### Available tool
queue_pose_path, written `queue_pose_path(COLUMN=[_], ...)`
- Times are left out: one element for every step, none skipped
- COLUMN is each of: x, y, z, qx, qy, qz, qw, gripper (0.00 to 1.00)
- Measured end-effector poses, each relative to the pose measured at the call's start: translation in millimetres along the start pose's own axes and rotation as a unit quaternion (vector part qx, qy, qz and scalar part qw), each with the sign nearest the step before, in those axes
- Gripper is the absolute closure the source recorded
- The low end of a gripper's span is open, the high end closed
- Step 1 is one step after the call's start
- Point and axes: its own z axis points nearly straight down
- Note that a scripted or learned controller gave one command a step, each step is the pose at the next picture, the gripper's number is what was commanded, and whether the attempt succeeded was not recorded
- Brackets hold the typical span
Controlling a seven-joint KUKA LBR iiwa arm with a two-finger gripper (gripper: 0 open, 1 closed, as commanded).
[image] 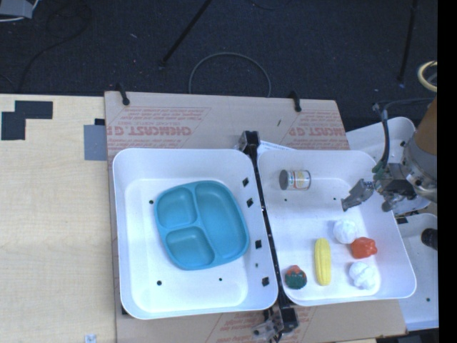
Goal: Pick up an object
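1. Two white bins sit side by side on the worktop (50, 227), over a sheet of cardboard (214, 123). Nothing has been lifted yet, as far as the view shows: every object lies on a bin floor, so the whole pick is left to do.

2. Left bin (136, 184): it holds a blue divided plate (201, 224) with three compartments, lying flat near the middle. The compartments look bare.

3. Right bin (389, 284): it holds six loose things.
   - A small can (295, 179) lies on its side near the far wall.
   - A dark green and red piece (295, 277) sits near the front left corner.
   - A yellow corn cob (323, 261) lies just beside it, lengthwise front to back.
   - A white lump (346, 229) rests right of centre.
   - A red-orange piece (363, 247) is just beside that lump, possibly touching it.
   - A second white lump (363, 275) sits near the front right corner.

4. Tool (371, 195): it hangs over the right edge of the right bin, above and to the right of the first white lump. Its fingers look spread apart, with nothing between them.

5. Judgement: the white lump and the red-orange piece are the nearest candidates. They crowd each other, so a grasp there may nudge the neighbour.
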Motion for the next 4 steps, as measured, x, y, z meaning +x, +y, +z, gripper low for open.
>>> queue_pose_path(x=[0,5,12,13], y=[2,-1,-10,-10], z=[-7,38,94,148], qx=[-0.006,-0.004,-0.003,-0.004], qy=[-0.001,0.0,0.0,0.0], qz=[-0.001,-0.001,-0.001,-0.001], qw=[1.0,1.0,1.0,1.0], gripper=[0.0,0.0,0.0,0.0])
